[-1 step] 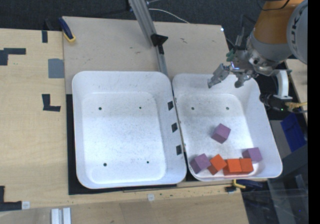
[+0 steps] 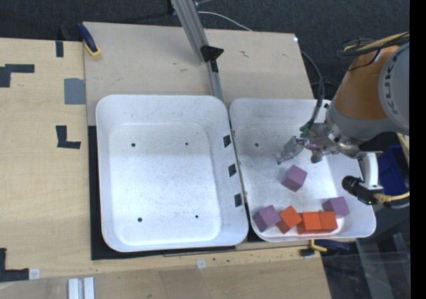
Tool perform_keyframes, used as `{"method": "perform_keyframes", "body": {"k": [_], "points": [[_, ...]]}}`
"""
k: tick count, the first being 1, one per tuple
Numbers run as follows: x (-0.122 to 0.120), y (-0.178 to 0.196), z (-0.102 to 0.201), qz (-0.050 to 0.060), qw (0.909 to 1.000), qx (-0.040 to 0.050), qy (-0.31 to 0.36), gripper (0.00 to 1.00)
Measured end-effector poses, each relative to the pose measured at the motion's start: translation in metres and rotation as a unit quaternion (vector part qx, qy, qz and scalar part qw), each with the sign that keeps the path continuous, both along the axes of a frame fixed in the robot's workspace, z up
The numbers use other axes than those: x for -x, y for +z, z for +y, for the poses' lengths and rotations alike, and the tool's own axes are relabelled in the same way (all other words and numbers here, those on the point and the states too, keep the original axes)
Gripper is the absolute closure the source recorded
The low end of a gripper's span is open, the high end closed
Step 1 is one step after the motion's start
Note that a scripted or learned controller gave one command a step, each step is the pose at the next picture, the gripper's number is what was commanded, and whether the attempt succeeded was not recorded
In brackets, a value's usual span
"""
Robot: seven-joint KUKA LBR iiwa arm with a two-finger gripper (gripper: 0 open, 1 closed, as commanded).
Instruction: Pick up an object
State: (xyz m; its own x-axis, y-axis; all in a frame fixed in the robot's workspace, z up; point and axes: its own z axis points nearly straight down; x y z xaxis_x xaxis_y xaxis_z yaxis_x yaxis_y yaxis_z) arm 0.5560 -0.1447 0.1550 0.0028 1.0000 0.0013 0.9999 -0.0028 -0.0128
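Observation:
My gripper (image 2: 301,154) hangs over the middle of the right bin (image 2: 266,118), open, with nothing between its fingers. Just below it, a purple cube (image 2: 294,177) lies alone on the bin floor, apart from the fingertips. Along the bin's near edge sits a row of blocks: a purple cube (image 2: 267,216), an orange cube (image 2: 289,218), a longer orange block (image 2: 317,222) and another purple cube (image 2: 336,206).
The left bin (image 2: 160,171) stands beside the right one, and small black clips (image 2: 232,170) sit along the wall between them. A slanted metal rail (image 2: 193,18) reaches in from the top. The arm's grey and orange body (image 2: 366,98) covers the right bin's right side.

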Motion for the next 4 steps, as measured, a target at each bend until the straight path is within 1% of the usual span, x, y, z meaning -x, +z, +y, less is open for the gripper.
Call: {"method": "perform_keyframes", "body": {"k": [1, 2, 3, 4], "points": [[0.022, -0.065, -0.025, -0.004, 1.0, 0.0005, 0.0, 0.0], [0.021, -0.054, -0.023, -0.005, 1.0, -0.0002, 0.003, 1.0], [0.003, -0.058, -0.064, -0.007, 1.0, 0.0014, 0.001, 1.0], [-0.017, -0.027, -0.045, -0.007, 1.0, 0.0004, 0.003, 1.0]]}}
